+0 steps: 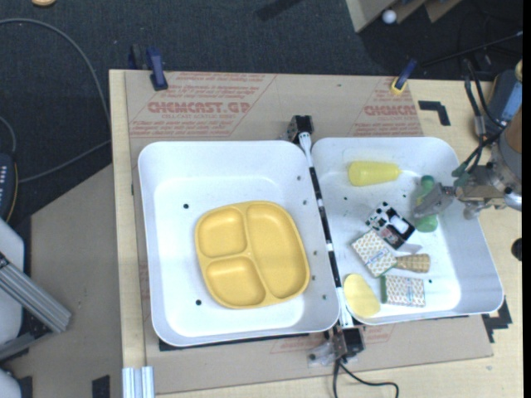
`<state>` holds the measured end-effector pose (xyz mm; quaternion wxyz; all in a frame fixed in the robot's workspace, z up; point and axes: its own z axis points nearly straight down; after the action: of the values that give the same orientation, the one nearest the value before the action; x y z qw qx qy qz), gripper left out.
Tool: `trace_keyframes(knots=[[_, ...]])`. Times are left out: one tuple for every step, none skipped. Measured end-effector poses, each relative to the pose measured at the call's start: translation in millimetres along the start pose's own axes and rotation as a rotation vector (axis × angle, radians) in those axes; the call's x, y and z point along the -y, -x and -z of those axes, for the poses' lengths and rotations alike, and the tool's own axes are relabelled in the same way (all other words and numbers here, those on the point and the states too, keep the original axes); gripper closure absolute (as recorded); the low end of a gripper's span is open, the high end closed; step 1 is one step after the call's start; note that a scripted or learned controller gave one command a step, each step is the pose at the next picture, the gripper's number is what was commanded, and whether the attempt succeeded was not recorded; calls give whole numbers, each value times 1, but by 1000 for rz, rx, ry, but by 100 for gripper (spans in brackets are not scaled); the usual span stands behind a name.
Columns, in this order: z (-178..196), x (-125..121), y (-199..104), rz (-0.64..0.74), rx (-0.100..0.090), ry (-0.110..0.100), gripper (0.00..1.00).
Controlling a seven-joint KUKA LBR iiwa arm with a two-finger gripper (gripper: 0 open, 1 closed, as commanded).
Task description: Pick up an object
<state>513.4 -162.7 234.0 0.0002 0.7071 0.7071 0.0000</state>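
Green object (427, 206) was noted in the right bin (473, 280), upper right part, directly under the gripper (433, 199). Whether it was gripped could not be told. Other items were seen lower left of it.

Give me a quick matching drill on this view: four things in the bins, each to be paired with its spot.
Things:
1. yellow divided tray
2. yellow cup
3. black-and-white die
4. gripper

Places:
A. right bin, far end
B. middle of right bin
C. left bin
D. over right bin's right side, by a green object

Pairs: 1-C, 2-A, 3-B, 4-D
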Motion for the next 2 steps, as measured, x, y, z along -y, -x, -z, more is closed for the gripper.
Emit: trace_keyframes(knots=[[-131, -56, 30, -1, 1, 18, 0], [-153, -131, 5, 3, -3, -25, 0]])
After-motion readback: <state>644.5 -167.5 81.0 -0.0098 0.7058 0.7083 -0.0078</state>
